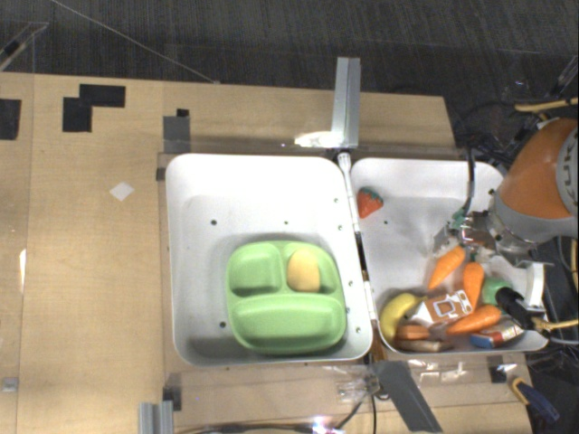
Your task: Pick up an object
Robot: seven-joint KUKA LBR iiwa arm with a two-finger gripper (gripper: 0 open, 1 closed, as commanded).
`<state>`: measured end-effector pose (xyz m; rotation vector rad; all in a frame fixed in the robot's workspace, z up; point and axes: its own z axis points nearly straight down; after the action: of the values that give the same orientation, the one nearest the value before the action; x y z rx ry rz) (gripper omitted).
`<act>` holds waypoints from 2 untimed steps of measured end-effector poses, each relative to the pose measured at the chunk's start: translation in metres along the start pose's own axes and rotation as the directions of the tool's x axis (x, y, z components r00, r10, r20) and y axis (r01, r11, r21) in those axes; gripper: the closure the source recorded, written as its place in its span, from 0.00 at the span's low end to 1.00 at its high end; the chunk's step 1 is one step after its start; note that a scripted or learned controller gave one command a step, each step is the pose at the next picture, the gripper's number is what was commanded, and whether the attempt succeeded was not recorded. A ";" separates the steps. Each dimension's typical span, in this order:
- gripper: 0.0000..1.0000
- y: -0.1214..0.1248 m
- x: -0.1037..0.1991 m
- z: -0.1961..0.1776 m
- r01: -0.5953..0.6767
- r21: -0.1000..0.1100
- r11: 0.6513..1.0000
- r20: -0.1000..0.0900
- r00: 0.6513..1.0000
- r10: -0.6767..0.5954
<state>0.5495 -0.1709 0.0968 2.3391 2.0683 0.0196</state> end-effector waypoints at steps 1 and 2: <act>0.00 0.012 0.004 0.005 0.229 0.005 0.973 -0.003 0.973 -0.229; 0.00 0.016 -0.015 0.006 0.134 0.009 0.991 -0.016 0.991 -0.133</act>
<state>0.5634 -0.1881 0.0913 2.2070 2.2322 0.0256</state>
